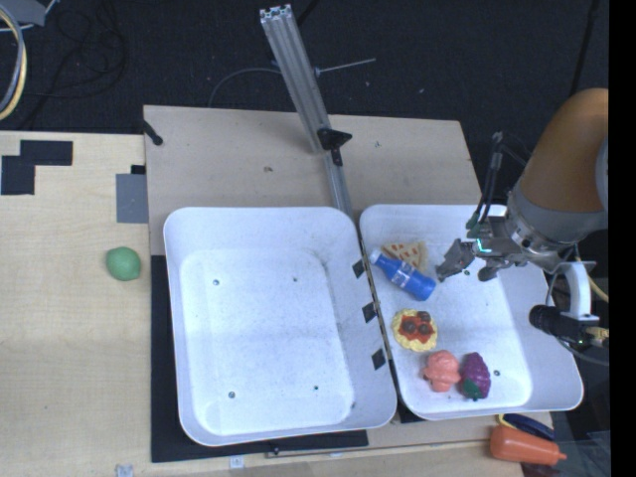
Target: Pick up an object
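While the gripper (470, 259) hovers low over the right bin (517, 311), its dark fingers look slightly spread with nothing between them. Nearest candidate: one blue bottle (405, 274), lying tilted just left of the fingers, touching one waffle piece (405, 252).

Risk, judged: closing here could nudge the bottle into the bin wall or snag the waffle.

Count: bins, two (left bin (260, 321)). Right bin also holds one pizza toy (415, 330), one pink toy (441, 369), one purple toy (475, 375). Outside: one green ball (124, 263), one orange carrot (527, 446).
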Controlling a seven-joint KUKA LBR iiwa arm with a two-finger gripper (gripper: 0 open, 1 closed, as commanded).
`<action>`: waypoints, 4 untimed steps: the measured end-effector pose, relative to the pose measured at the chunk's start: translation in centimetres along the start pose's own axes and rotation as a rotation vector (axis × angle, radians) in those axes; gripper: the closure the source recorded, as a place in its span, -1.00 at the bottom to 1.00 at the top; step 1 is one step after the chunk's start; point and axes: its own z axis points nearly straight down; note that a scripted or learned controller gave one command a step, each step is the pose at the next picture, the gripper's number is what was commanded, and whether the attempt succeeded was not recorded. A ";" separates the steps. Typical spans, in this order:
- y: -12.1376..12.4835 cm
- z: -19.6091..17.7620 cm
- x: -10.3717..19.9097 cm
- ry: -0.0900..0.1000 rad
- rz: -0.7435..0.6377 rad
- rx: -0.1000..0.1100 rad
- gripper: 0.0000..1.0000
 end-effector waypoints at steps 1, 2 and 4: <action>0.0 0.0 0.0 0.000 0.000 0.000 -1.00; -0.6 5.0 -0.8 0.000 0.000 0.004 -1.00; -0.1 11.8 -1.3 -0.001 0.000 -0.004 -1.00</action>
